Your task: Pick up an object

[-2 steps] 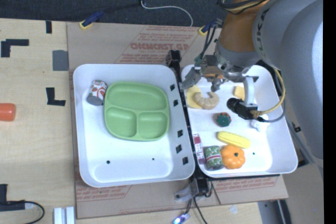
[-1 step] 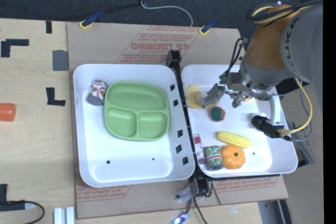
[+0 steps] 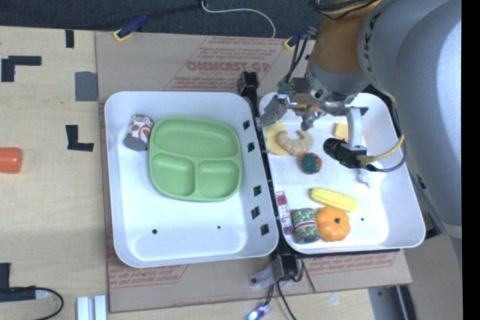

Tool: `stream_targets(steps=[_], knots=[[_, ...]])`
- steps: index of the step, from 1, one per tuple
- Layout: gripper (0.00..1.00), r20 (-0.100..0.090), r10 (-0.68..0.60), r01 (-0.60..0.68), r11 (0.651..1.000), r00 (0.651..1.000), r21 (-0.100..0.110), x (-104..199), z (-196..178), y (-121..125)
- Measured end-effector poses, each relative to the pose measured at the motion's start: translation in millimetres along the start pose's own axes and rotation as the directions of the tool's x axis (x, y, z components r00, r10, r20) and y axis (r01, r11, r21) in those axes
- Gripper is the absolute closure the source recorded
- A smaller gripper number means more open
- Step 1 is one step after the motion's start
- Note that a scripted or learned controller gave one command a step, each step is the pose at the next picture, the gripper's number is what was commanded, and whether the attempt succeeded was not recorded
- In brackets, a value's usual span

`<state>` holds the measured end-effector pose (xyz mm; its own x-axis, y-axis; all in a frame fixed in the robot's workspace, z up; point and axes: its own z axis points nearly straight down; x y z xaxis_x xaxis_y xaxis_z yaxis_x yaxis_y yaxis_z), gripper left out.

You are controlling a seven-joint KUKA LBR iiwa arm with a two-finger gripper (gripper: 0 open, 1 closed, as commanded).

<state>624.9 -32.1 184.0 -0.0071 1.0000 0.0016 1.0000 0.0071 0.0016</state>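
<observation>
In the right white bin (image 3: 390, 232), nearest the camera, sit a small orange pumpkin (image 3: 333, 225), a green can (image 3: 304, 222) and a yellow corn cob (image 3: 334, 198). Beyond, a red-green strawberry (image 3: 310, 162) touches a pale banana-shaped piece (image 3: 289, 142). Over that piece hangs the gripper (image 3: 294, 111), fingers spread, holding nothing.

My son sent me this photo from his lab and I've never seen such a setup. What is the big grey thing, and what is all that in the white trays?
The grey machine is a robot arm with an orange band, photographed from one camera above the bench. Its gripper hangs over the right bin, above a pale banana-like toy; nothing is visibly held. That bin also has a small strawberry-like toy, yellow corn, an orange pumpkin and a green can. The left bin holds a green divided plate and a small can.
</observation>
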Motion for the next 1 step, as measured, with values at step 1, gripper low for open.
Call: stream_targets(steps=[1], knots=[[0.0, 0.002, 0.008, -0.008, 1.0, 1.0, 0.007, -2.7, 0.0, -42.2]])
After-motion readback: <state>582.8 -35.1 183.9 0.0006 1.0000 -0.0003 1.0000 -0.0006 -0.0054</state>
